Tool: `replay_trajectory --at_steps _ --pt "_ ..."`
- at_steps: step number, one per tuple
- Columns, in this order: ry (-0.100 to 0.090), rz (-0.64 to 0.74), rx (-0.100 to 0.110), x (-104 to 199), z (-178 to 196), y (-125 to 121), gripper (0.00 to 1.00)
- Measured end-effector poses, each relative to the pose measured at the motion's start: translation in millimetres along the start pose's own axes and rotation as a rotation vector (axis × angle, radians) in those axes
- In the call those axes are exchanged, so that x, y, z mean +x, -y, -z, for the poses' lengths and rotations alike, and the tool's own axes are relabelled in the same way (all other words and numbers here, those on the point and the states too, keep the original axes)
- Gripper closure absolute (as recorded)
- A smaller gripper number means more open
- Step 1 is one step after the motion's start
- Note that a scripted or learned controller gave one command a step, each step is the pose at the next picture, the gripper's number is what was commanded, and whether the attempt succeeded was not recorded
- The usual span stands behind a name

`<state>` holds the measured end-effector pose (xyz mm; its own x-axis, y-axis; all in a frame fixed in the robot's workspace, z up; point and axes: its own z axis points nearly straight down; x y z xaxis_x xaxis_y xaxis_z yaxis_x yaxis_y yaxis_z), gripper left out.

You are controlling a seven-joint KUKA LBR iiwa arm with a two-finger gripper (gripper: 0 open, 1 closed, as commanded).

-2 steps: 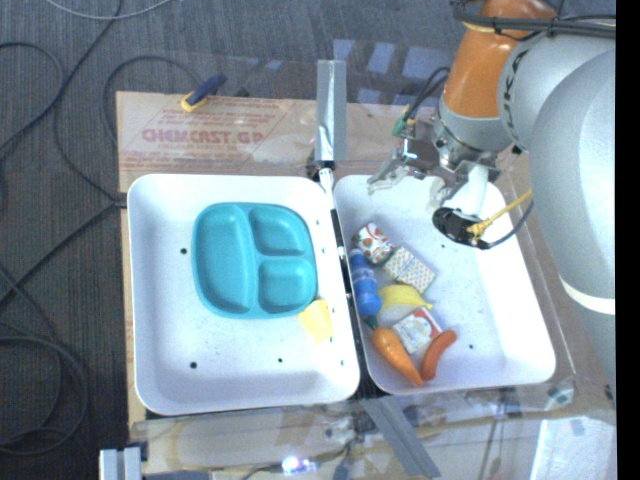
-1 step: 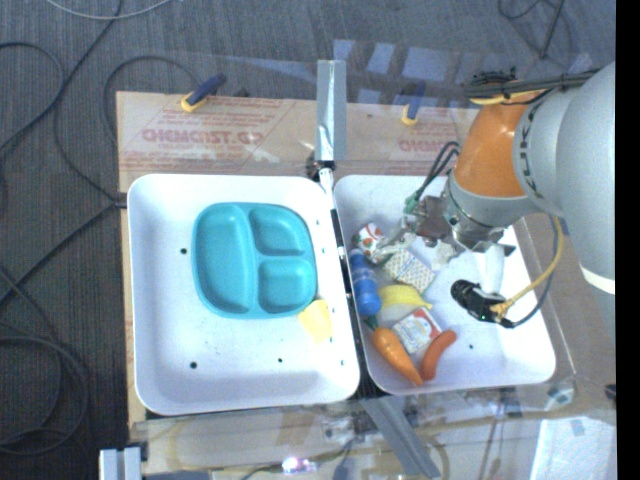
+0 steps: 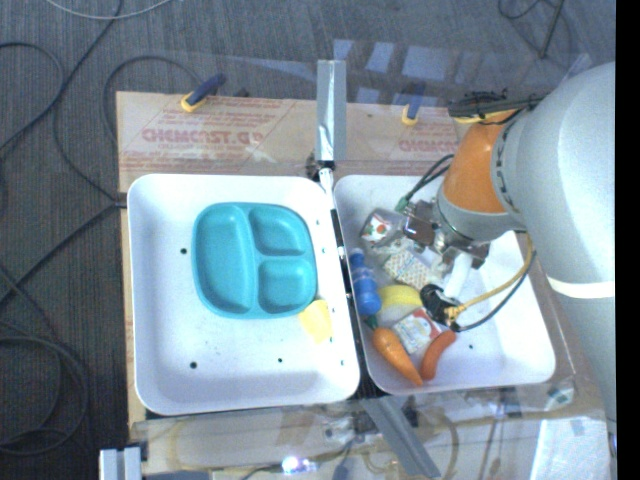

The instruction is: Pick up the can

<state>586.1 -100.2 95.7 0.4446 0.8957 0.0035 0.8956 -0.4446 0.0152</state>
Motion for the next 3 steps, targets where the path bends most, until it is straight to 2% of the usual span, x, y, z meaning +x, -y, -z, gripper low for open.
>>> replay_trajectory --at_steps 1,2,3 --pt "-0.005 0.003 -0.013 3 11 -5 1.00" --pt "-0.006 0.004 -0.014 3 12 -5 0.00" --pt "0.030 0.050 0.096 19 -4 -57 0.00"
